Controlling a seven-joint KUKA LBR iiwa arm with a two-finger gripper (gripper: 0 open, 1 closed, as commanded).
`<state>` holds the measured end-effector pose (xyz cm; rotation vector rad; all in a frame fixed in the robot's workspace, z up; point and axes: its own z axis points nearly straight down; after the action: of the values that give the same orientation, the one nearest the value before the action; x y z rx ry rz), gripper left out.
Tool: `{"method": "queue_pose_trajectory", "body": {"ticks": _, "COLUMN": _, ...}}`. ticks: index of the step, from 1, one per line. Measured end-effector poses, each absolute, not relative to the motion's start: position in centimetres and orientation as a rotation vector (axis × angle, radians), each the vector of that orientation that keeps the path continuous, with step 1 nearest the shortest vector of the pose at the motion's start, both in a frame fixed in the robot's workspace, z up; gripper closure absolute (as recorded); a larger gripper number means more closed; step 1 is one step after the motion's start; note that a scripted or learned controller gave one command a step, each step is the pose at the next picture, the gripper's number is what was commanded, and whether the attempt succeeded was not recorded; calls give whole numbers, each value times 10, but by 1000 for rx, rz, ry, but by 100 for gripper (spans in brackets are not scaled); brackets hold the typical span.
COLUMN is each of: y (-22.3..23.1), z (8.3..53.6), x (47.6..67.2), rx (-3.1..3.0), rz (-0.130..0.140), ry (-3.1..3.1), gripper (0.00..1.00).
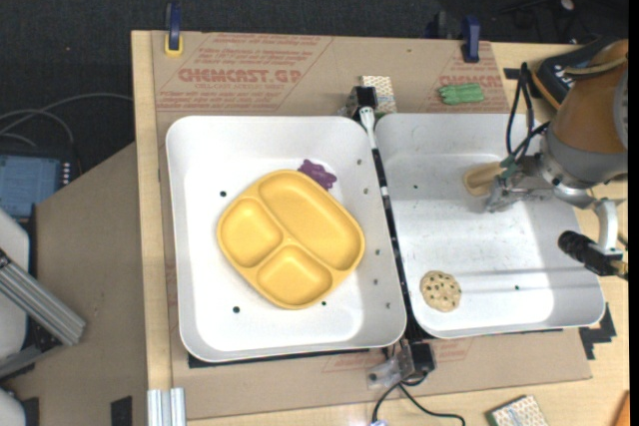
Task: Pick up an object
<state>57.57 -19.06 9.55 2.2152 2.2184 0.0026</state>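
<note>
The yellow divided plate [290, 236] — three compartments, rounded corners — sits tilted near the middle of the left bin [195, 314], and serves as the anchor for the rest. Just beyond its far edge, touching or nearly touching the rim, lies a small purple object [319, 174], crumpled in outline; what it is made of cannot be told.

To the right of the plate, past the divider where the two bins meet, is the right bin [559, 314]. Near its front edge, level with the plate's near corner, lies a cookie [440, 290] with dark chips, flat on the white floor and well apart from everything else.

Farther right and a little beyond the plate's far edge, the gripper [502, 192] is down at the floor of the right bin, the grey arm and its orange band [591, 110] above it at the view's right side. A tan, rounded object [481, 179] lies just on the plate side of the gripper, touching it or very close; whether it sits between the fingers cannot be told, and the claw's opening cannot be made out either.

Beyond the right bin, on the brown board [250, 75], rests a small green object [460, 94] — far up and right from the plate.
</note>
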Motion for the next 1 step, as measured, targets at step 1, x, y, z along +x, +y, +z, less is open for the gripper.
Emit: {"method": "queue_pose_trajectory", "body": {"ticks": 1, "y": -190, "z": 95, "x": 575, "rx": 2216, "rz": 2, "ry": 2219, "gripper": 0}}
